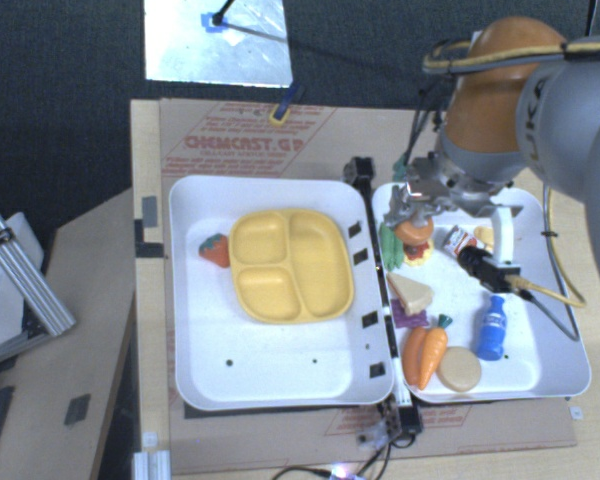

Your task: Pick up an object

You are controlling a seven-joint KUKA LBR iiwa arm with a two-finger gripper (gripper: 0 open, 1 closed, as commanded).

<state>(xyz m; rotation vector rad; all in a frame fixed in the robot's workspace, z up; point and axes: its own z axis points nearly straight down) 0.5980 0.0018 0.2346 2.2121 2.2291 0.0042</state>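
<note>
My gripper hangs over the upper left part of the right bin. Directly beneath it sits a toy burger, with a green vegetable piece at its left. Whether the gripper touches the burger cannot be made out. Further toward the front lie a sandwich wedge, a purple piece, an orange carrot, a round beige bun and a blue bottle. A small red and white bottle lies to the right of the burger.
The left bin holds a yellow divided plate with a red strawberry at its left. A black-clipped divider separates the bins. The arm's big orange and grey body looms over the right bin's back edge.
</note>
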